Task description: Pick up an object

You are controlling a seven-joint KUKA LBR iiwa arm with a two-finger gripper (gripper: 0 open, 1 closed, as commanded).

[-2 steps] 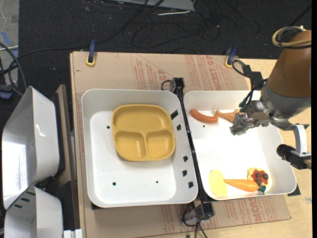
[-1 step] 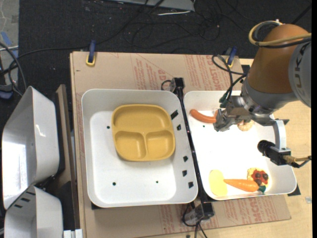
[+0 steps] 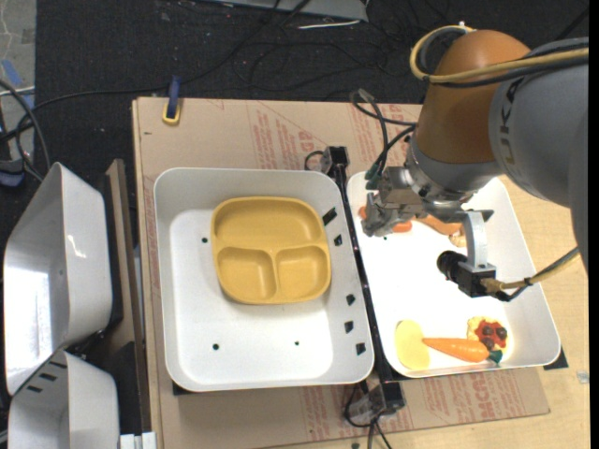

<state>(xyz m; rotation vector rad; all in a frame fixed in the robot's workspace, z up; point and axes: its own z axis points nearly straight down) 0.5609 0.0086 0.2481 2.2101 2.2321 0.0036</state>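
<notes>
Look at the gripper [image 3: 386, 210]. It hangs low over the top left part of the right bin [image 3: 416, 293], close to the wall between the two bins. The arm [image 3: 473, 101] covers much of it from above, so you cannot tell if it is open or closed, or if it has hold of anything.

The closest thing to pick is a small orange thing [image 3: 429, 224]. It peeks out just beside the gripper, on the side the arm comes from. Most of it is hidden, so you cannot tell its shape or which way it lies. I think this is the thing the gripper is going for, and it looks a bit off to one side of it.

The other toys are well apart from the gripper, down at the near end of the same bin. There the carrot [image 3: 455, 349] lies side to side along the near wall. A yellow disc [image 3: 409, 343] touches its left end. A small red toy [image 3: 489, 332] sits by its right end.

The left bin [image 3: 248, 340] has a yellow plate [image 3: 271, 249] in it.
</notes>
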